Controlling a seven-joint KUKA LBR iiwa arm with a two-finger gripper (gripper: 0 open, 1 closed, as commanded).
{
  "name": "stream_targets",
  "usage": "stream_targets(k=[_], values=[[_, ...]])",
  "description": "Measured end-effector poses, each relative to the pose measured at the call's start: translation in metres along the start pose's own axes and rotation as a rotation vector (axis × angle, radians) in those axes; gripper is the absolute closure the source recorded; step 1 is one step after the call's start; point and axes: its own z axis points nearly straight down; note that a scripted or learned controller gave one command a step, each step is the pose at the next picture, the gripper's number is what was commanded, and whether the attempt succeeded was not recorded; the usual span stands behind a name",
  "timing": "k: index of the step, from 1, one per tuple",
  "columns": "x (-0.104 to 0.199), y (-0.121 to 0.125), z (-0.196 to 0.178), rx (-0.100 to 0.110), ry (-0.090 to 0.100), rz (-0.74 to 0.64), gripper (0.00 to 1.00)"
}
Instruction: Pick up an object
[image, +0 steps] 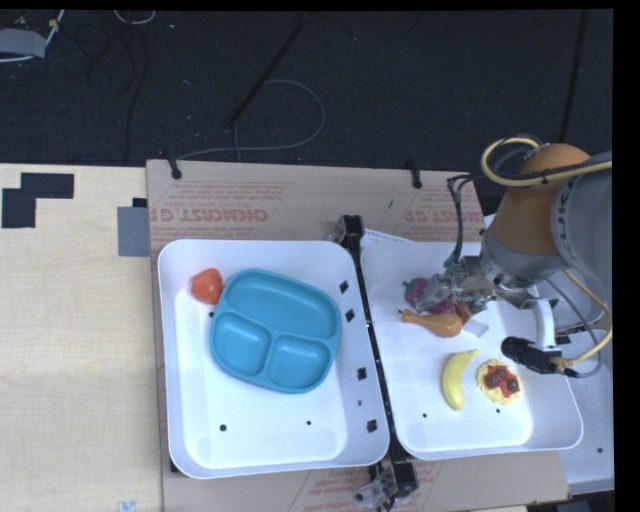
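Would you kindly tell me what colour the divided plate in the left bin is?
The divided plate is light blue, seen in the camera view.

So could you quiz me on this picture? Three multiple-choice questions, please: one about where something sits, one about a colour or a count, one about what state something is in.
1. Where does the red-orange ball lie?
A. In the left bin, beside the blue tray
B. In the right bin, beside the banana
C. On the wooden bench outside the bins

2. How many compartments does the blue tray have?
A. Two
B. Three
C. Five

3. How does the banana stand with the hand?
A. It hangs from the hand
B. It lies in the right bin, apart from the hand
C. It lies on the blue tray

Answers:
1. A: the ball touches the tray's upper left corner inside the left bin.
2. B: one long section above two smaller ones.
3. B: the banana rests on the bin floor, nearer the camera than the hand, which hovers by the purple item and the orange-brown item.
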Motion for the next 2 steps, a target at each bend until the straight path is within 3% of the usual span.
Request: stream_targets(k=[1, 2], values=[[-0.001, -0.001, -0.008, 0.005, 0.000, 0.003, 1.00], [-0.010, 0.006, -0.062, 0.013, 0.004, 0.001, 1.00]])
